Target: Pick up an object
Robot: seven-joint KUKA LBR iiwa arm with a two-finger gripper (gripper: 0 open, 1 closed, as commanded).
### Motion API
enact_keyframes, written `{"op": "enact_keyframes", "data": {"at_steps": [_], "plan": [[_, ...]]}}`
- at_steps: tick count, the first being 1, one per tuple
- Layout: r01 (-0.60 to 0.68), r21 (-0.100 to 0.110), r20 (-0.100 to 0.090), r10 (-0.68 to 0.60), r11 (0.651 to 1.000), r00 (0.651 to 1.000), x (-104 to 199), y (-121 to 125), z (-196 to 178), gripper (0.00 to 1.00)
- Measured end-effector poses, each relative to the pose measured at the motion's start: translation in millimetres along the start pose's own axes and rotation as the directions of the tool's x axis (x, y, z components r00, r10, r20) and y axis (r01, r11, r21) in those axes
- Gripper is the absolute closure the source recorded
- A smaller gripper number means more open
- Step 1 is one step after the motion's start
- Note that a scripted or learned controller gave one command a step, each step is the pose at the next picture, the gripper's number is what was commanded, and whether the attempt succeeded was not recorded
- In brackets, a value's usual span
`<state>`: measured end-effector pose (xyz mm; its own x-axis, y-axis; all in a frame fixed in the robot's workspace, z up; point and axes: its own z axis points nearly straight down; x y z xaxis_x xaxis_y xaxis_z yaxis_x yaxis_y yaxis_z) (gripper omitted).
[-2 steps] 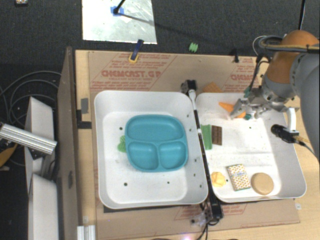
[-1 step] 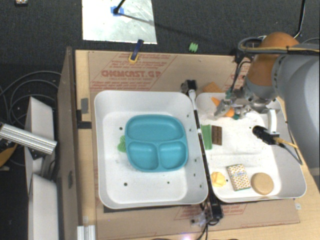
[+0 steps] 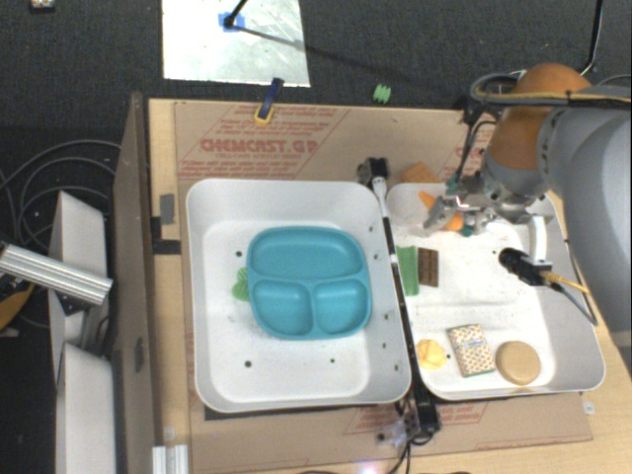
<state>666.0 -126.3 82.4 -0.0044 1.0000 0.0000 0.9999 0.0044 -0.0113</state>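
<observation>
A tan, cardboard-covered counter (image 3: 296, 136) is shown bearing two shallow white bins side by side. The grey arm with its orange band (image 3: 553, 126) is seen reaching in from the right, over the far part of the right-hand white bin (image 3: 583, 358). The left-hand white bin (image 3: 212, 294) is occupied by a light-blue, three-compartment plastic tray (image 3: 308, 279), from under whose left edge a small green piece (image 3: 240, 285) protrudes. The jaws (image 3: 456, 215) are held low at the far left corner of the right bin, touching or just above a small orange object (image 3: 452, 222); how far they are parted cannot be told. Nearer the camera lie a round tan disc (image 3: 517, 361), a patterned beige packet (image 3: 471, 350), a dark brown rectangular block (image 3: 428, 266), a green stick (image 3: 407, 269) and a small yellow lump (image 3: 430, 353).
</observation>
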Motion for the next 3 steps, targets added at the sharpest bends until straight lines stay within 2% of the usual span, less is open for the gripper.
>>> {"op": "enact_keyframes", "data": {"at_steps": [3], "plan": [[0.000, 0.000, -0.001, 0.000, 1.000, 1.000, -2.6, 0.2, -0.4, 0.00]]}}
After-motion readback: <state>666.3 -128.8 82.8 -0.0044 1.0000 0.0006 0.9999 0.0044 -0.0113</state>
